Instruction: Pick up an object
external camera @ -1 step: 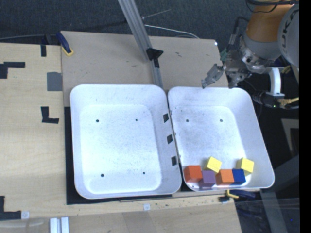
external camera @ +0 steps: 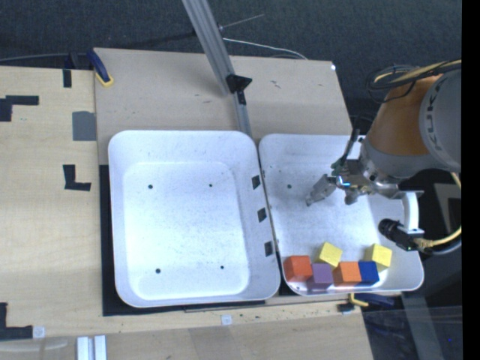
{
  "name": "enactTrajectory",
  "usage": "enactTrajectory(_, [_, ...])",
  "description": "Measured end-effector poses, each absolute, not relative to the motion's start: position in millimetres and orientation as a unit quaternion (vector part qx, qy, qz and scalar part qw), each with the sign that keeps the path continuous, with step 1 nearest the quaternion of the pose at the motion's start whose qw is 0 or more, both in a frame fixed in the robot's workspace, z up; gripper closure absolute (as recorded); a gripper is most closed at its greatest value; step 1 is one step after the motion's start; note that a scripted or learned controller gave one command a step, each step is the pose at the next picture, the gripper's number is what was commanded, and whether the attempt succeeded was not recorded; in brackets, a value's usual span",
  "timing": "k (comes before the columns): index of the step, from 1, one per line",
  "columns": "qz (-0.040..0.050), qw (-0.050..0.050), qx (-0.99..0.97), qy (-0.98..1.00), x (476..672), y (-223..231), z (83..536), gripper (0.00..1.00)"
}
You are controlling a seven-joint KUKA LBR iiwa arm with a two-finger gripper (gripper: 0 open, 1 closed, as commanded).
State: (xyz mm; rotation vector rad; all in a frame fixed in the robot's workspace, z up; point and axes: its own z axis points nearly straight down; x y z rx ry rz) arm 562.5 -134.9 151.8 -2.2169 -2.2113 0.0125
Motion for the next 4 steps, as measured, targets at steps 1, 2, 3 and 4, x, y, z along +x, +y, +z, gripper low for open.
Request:
enactTrajectory(1, [-0.0012,0.001,-0.705,-0.71,545.4,-70,194,0.0])
enactTrajectory(2, [0.0005,0.001,-0.707,-0.708,546.8,-77,192,0.0])
enactTrajectory(3, [0.0013,0.001,-0.707,-0.707,531.8,-69,192,0.0])
enactTrajectory(4, [0.0006,0.002,-0.707,-0.708,532.4,-69,201,1.0])
